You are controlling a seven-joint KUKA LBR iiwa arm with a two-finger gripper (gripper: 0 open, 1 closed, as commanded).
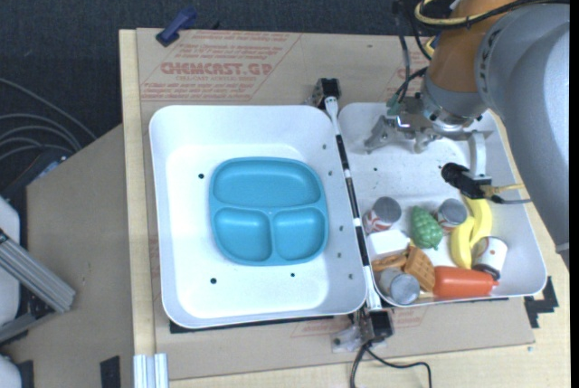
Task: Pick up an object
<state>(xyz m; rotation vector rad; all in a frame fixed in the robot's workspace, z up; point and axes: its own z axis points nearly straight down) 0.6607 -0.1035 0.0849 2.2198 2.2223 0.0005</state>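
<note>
In the camera view you saw two shallow white bins side by side on a brown cardboard sheet point(226, 61) printed in red with "CHEMCAST GP". The left white bin point(176, 196) held a light blue plastic tray with three compartments point(268, 210). The right white bin point(529, 264) held the objects, all near its front edge: a yellow banana point(472, 232), a green bumpy toy point(426, 228), an orange carrot-shaped piece point(463, 282), a brown waffle-like biscuit point(416, 265) and three small grey round caps point(385, 212). The metal two-finger gripper point(401, 135) was over the far part of the right bin, well apart from these things. Nothing was between its fingers point(377, 138); you could not tell whether it was released or clenched.
</note>
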